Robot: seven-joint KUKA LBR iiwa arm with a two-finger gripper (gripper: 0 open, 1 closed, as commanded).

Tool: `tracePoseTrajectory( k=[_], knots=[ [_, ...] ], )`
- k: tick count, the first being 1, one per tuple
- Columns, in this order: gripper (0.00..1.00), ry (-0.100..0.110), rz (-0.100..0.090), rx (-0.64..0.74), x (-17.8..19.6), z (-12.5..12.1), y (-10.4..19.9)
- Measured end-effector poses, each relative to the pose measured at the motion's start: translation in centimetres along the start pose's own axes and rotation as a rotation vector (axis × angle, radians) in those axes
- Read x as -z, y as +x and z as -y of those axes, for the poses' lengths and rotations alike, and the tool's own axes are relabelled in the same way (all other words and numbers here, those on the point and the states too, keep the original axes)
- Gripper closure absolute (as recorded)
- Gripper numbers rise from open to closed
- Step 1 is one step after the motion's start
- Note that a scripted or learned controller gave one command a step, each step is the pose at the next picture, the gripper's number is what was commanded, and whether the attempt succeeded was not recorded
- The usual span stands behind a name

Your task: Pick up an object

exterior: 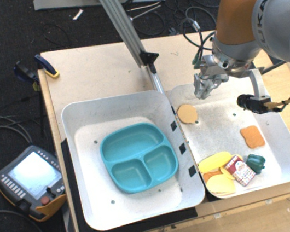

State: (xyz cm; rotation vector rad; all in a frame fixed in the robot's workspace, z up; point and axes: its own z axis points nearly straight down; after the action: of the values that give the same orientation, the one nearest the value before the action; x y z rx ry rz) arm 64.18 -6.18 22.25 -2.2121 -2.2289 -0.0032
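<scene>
Arm [260, 14] reaches in (from right); gripper [203, 92] lowered.

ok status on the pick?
Gripper above right bin back edge, nothing held. Nearest: round tan cookie, just below-left. Nothing blocking it.

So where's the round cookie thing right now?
The round tan cookie lies in the right bin, near its top-left corner beside the divider, just below and left of the gripper.
</scene>
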Motion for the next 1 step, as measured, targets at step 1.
tracePoseTrajectory(
  k=[1],
  knots=[
    [1.00, 0.002, 0.000, -0.001, -0.21, 1.63, 4.20]
  ],
)
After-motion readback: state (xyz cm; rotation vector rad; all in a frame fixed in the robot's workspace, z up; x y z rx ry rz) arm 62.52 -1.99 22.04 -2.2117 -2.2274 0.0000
